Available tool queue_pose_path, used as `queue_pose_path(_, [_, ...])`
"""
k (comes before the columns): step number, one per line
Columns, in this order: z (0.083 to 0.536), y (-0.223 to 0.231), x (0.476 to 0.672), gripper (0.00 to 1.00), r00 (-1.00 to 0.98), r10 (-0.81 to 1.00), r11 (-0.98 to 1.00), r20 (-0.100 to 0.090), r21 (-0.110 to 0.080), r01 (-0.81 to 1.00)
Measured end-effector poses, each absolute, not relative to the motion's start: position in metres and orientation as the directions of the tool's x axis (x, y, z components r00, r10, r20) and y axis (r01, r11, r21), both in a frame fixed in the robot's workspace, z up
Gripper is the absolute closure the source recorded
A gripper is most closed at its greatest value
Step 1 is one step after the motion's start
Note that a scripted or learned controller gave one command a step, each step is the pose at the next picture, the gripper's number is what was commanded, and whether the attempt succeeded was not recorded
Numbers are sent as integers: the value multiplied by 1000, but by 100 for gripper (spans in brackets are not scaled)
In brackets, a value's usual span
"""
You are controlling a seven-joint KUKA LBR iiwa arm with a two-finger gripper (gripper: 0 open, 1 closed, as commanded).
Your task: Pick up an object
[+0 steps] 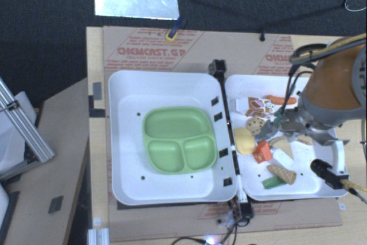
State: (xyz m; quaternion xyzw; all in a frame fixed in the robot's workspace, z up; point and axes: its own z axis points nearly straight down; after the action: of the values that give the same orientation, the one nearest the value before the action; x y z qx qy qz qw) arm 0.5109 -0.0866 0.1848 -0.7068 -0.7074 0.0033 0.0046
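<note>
I see arm low over right bin, gripper among clutter near bin centre; cannot tell its state. Nothing lifted, so pick undone, I judge. Left bin carries green tray. Nearby: yellow ball, red block, cookie crowd approach.

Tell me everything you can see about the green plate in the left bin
The green plate is a pale green, rounded-square tray that looks like smooth plastic. It has three compartments: one wide section across the far side and two smaller ones side by side on the near side, split by raised ridges. It lies flat, right side up, roughly centred on the floor of the left bin, with nothing in its compartments. Only the bin floor touches it; the gripper is over the right bin.
</note>
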Motion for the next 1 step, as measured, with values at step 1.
queue_pose_path(1, [190,-87,514,0,-3,1000,3,0,0,1000])
